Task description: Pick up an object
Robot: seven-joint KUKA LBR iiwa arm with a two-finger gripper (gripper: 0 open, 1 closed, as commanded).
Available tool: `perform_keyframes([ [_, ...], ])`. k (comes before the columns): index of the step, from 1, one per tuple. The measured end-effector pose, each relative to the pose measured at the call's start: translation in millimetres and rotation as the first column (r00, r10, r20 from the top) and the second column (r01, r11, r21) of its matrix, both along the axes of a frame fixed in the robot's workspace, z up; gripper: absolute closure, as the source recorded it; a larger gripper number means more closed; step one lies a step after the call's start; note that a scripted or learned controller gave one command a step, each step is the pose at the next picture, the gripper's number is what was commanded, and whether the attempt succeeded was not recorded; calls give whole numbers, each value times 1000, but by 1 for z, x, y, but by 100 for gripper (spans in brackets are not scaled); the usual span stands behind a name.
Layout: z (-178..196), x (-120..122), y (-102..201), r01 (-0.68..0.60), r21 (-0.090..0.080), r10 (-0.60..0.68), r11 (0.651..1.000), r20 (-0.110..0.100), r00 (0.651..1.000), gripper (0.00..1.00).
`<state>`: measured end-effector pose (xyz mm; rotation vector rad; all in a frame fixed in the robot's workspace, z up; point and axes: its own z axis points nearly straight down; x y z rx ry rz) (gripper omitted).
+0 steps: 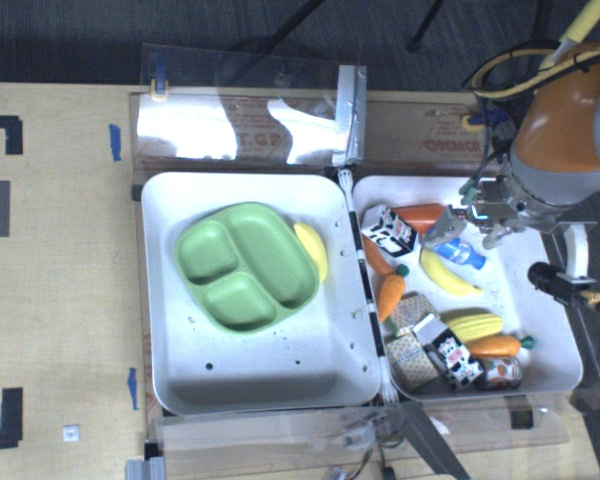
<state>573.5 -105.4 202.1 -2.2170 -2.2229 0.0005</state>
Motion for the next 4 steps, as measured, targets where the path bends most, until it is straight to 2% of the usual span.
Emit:
perform_keyframes([
  [1, -115, -12, -29, -42, -2, 42, 999, 7, 999, 0],
  [2, -115, -36, -36, -277, -2, 277, 961, 6, 961, 0],
  [3, -115, -73, -51, -307, -3, 307, 952, 6, 952, 0],
  [4, -104, -71, -53, -303, -7, 303, 953, 13, 953, 100],
])
